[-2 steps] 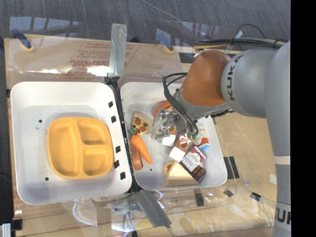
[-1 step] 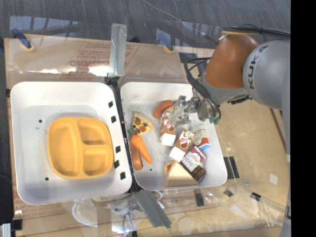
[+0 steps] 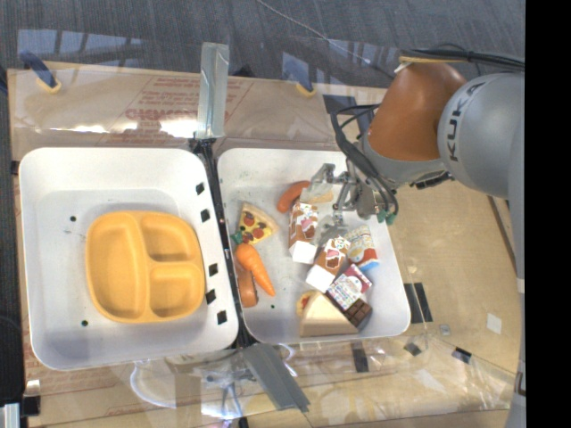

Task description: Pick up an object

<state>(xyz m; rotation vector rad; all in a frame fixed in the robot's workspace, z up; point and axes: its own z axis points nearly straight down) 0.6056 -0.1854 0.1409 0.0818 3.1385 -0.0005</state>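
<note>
since the task leaves the choice to me, i look over the right bin (image 3: pixel 268 159), where all the loose pieces lie: a pizza slice (image 3: pixel 254 224), a carrot (image 3: pixel 255 268), a sausage (image 3: pixel 293 195), a few small printed packets (image 3: pixel 304 224) and a cheese wedge (image 3: pixel 323 316) near the front wall. the left bin (image 3: pixel 36 239) carries a yellow divided tray (image 3: pixel 143 264). my gripper (image 3: pixel 343 199) hangs over the back of the pile, just above the packets, and i cannot tell how it is set from this slanted view. to my eye these are toy foods, light and stiff, probably smooth plastic that could slip. the carrot looks the safest pick: it lies a little apart from the packets, though beside a brown piece, and i would pinch it across its narrow body near the middle. the packets touch and overlap, so a grab there may catch two or skid off a glossy face.
</note>
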